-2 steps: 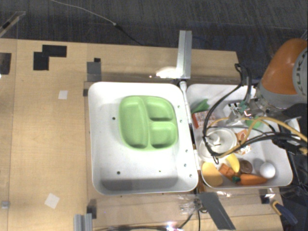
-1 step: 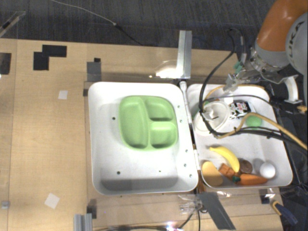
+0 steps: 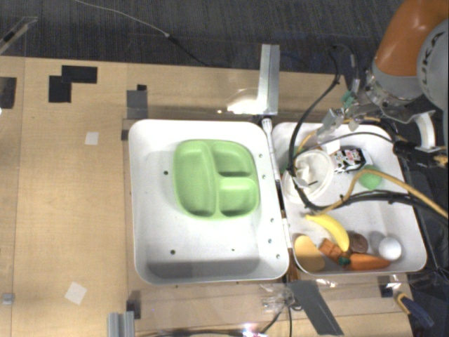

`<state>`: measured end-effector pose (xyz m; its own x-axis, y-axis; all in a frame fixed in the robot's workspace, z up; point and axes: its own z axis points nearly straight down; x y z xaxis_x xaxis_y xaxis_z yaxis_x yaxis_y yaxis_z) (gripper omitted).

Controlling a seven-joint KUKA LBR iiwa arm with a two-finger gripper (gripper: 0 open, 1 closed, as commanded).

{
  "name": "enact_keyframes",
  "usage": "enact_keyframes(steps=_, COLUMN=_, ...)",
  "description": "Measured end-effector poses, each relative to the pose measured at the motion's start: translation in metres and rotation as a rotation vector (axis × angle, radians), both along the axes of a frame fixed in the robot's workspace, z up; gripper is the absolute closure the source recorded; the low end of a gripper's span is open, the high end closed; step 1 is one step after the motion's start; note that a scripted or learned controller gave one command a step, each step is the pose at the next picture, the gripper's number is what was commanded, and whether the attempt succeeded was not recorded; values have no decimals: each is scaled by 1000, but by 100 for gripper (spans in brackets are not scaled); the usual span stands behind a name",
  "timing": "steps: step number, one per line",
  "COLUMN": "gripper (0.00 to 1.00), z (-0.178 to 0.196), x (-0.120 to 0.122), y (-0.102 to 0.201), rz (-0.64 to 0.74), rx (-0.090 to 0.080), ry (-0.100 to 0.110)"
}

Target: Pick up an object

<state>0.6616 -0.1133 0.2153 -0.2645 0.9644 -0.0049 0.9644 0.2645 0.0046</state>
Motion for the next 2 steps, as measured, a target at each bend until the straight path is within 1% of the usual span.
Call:
enact_keyframes(steps=1, gripper=0, z=-49, x=-45, y=-83, rz=-62, rx=0, ry=6)
enact_keyframes(steps=2, gripper=0, z=-95, x=-15, y=-73, rz=27, rx=0, ry=-5)
